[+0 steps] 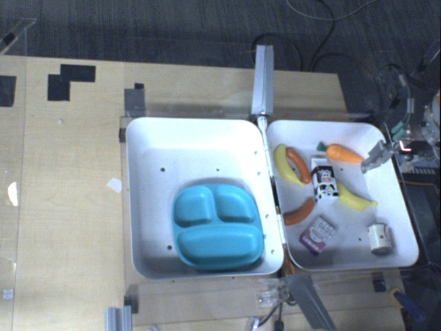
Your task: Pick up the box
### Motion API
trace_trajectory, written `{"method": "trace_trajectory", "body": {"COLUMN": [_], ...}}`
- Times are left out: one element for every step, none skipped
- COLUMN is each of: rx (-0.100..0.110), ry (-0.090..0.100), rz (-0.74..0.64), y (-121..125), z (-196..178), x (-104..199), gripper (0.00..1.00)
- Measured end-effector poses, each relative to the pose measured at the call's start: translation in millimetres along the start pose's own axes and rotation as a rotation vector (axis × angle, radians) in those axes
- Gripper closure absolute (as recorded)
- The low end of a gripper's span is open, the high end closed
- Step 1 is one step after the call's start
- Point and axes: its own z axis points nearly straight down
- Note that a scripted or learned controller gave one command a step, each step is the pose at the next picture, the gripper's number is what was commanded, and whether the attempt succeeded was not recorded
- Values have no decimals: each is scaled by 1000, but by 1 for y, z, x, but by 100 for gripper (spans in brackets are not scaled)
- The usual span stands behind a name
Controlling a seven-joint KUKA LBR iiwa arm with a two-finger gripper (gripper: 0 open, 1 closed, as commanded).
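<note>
A small white box with a dark picture point(324, 181) lies in the middle of the right bin point(406, 247), between a yellow banana and a carrot. A purple carton point(318, 234) lies flat nearer the front of the same bin. My gripper point(376, 158) hangs at the bin's right rim, to the right of the white box and apart from it, just past the carrot's tip. Nothing shows in its grasp.
The right bin also holds a carrot point(343, 154), two bananas point(282, 165) point(355, 199), two sausages point(298, 164) point(299, 212) and a small can point(378, 237). A blue divided tray point(217, 227) fills the front of the left bin point(148, 185). A metal post point(263, 81) stands behind the bins.
</note>
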Motion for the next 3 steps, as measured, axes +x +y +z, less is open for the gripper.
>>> {"method": "trace_trajectory", "body": {"rx": [1, 1, -5], "ry": [2, 2, 1], "rz": [-238, 67, 65], "y": [-15, -48, -46], "z": [157, 176, 165], "x": [35, 69, 69], "gripper": [0, 0, 100]}}
